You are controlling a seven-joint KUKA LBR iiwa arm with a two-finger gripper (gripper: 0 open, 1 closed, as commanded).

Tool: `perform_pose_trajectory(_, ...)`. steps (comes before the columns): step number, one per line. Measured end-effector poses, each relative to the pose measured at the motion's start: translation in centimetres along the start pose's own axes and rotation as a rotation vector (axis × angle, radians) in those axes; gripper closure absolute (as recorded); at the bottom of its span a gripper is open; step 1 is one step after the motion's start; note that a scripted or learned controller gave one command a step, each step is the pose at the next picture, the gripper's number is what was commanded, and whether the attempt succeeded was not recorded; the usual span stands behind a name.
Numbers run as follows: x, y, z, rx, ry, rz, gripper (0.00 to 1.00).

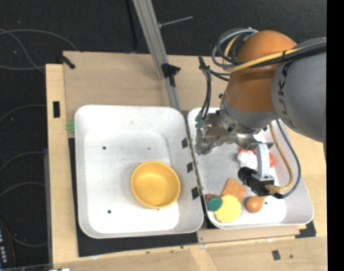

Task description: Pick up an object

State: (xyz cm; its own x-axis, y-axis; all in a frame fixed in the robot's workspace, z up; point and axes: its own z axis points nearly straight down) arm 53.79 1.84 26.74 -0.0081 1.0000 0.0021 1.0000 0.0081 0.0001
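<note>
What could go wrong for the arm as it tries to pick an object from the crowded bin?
1. The pincer sits by the divider, close to the right bin wall, apart from the objects; closing here might catch nothing.
2. The yellow disc, orange block and brown ball crowd the near end, so a grasp may nudge neighbours.
3. The arm's bulk hides part of that bin, so some objects there cannot be judged.

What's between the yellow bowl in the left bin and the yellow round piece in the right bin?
In the camera view, the bins' adjoining rims separate yellow bowl from yellow round piece.
</note>
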Motion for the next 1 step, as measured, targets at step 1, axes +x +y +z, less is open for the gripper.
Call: perform_pose_trajectory(1,4.84,-0.64,0.15,0.001,-0.001,0.000,1.00)
